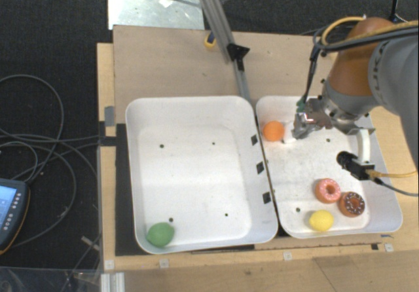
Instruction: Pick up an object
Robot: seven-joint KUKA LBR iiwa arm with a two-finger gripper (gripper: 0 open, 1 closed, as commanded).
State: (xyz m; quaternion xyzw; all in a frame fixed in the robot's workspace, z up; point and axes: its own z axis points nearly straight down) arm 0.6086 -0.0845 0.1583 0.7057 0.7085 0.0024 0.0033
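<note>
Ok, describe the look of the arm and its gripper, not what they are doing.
The arm is grey with a rounded orange band above the wrist. A yellow cable and black cables loop over it. The gripper is a small metallic grey unit, with a black fitting alongside below it.

In the right bin (pixel 386 219) the gripper (pixel 296 133) is hanging low with an orange ball (pixel 273 131) crowding it at nine o'clock, two doughnuts (pixel 328 190) and a lemon (pixel 321 220) are blocking five o'clock, while the left bin (pixel 190 109) is lying open save a green ball (pixel 160 234) at seven o'clock.
</note>
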